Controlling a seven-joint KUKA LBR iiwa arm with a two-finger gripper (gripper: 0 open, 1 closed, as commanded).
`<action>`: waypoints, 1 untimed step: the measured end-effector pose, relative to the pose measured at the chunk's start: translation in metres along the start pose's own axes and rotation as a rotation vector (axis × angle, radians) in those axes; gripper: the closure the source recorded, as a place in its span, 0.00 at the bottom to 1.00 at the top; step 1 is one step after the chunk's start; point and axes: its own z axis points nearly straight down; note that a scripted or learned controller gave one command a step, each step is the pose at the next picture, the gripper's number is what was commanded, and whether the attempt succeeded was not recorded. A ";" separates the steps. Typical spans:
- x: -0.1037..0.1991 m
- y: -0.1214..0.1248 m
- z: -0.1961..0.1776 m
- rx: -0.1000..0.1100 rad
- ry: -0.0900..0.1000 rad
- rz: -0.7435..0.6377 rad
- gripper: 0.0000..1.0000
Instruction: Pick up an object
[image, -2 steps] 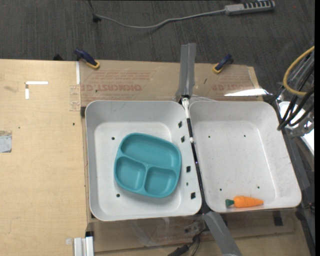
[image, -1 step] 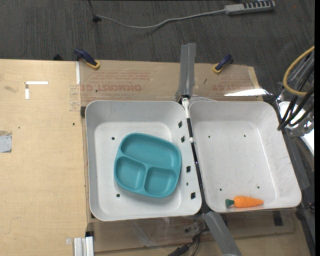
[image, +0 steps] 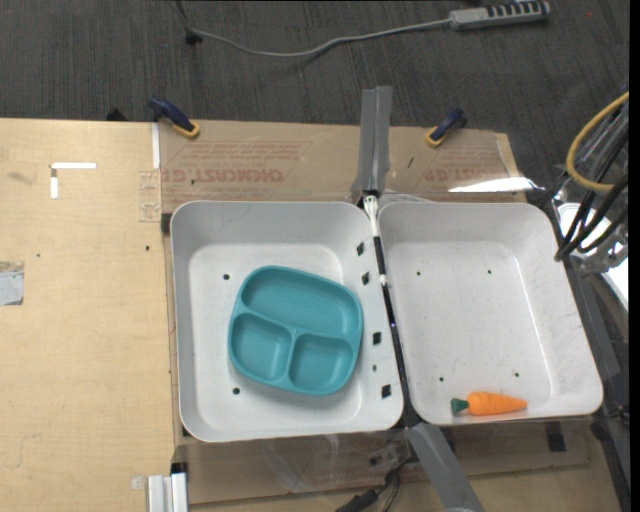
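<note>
Two shallow white bins sit side by side on the table. The left bin (image: 200, 420) holds one teal divided plate (image: 296, 329) with three compartments, lying flat near the bin's centre. The right bin (image: 540, 250) holds one orange toy carrot (image: 488, 404) with a green tip, lying along the near edge toward the near right corner. Cables and what may be part of the arm (image: 600, 210) stand at the table's right edge; the end effector's state cannot be told.

The wooden bench (image: 80, 320) bears two white bins (image: 200, 300) side by side on cardboard (image: 270, 165).
</note>
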 end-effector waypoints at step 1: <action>-0.002 0.002 0.003 0.000 0.000 0.018 0.00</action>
